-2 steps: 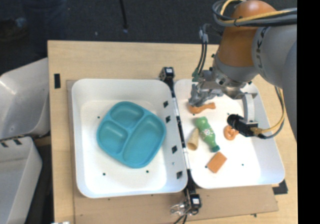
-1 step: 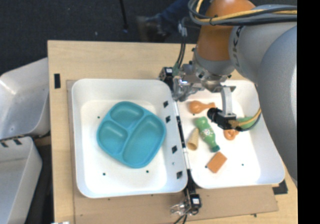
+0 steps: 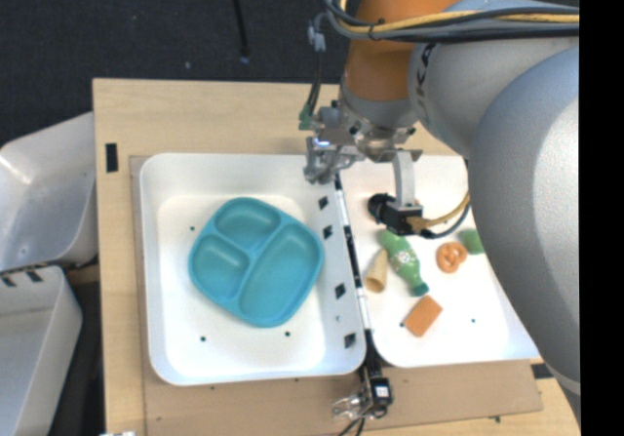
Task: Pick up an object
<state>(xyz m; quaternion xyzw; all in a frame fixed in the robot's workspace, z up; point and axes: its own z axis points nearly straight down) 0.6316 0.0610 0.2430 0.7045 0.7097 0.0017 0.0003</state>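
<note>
Clutter in the right bin (image 3: 468, 346): orange block (image 3: 423, 315) nearest, then cone (image 3: 376, 270) just beside green bottle (image 3: 405, 261). A grasp there may catch both or nudge 1 away. Farther off, the tool (image 3: 322, 166) hangs over the rims where the 2 bins meet and may strike them. Its opening cannot be told. The arm hides the bin's far corner.

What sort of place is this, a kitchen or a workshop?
Probably a robot test lab, not a kitchen. A grey arm reaches over a wooden bench, two white bins sit side by side, and they hold a blue plate and toy food such as a green bottle.
</note>
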